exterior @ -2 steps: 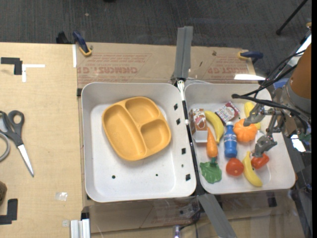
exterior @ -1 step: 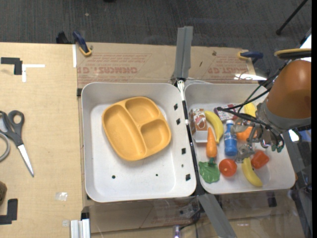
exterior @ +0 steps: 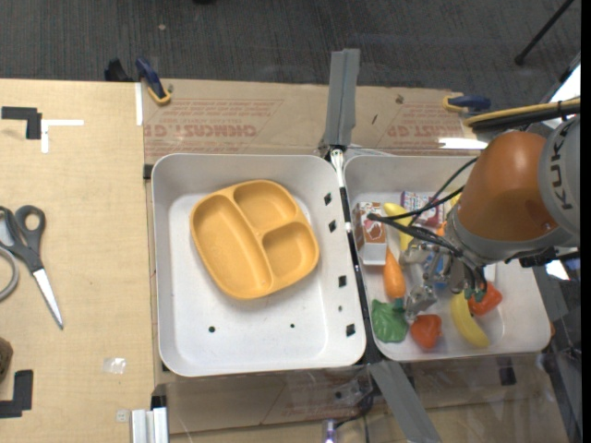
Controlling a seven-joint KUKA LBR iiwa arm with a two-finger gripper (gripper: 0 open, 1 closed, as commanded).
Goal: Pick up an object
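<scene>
Grey arm bent down over the worktop's right end

The grey KUKA arm with its orange band (exterior: 503, 187) comes in from the right edge and turns steeply downward; its metal two-finger gripper (exterior: 427, 292) hangs low near the front right corner, wrist cables looped beside it, the tips pointing down and slightly left.

Two white bins: the left bin (exterior: 166, 275) and the right bin (exterior: 517, 340). One yellow divided plate (exterior: 254, 238). One carrot (exterior: 394, 275), one green item (exterior: 389, 323), one tomato (exterior: 426, 331), one banana (exterior: 468, 321), one small carton (exterior: 372, 233). One pair of scissors (exterior: 37, 261) on the bench (exterior: 74, 173).
</scene>
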